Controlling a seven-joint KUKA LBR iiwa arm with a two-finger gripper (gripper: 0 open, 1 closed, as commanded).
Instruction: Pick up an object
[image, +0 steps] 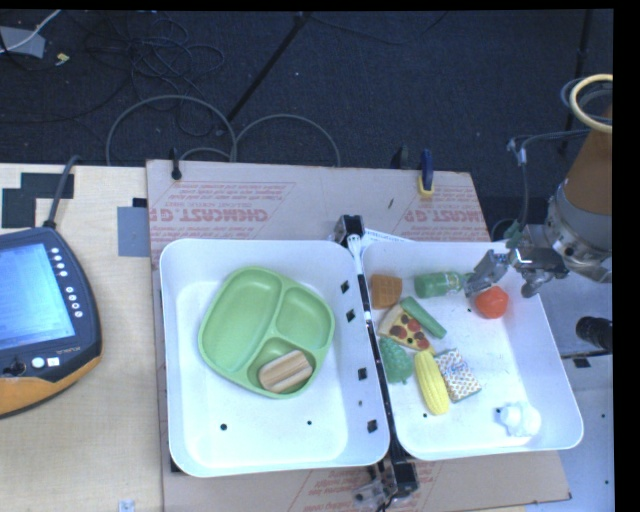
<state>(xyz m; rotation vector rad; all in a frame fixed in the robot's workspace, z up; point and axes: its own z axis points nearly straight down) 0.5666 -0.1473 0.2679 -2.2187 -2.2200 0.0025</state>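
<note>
camera view | hand (507, 272) fingers spread | red ball (490, 302) just below, unheld

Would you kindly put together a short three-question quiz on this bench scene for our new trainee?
1. True or false: the green divided plate lies in the left bin.
2. What rests in the plate's lowest compartment? A) bread slice B) corn cob C) tomato
3. Fill in: the gripper hovers beside the red ____.

Key
1. True.
2. A, the bread slice.
3. Tomato, in the right bin.
</note>
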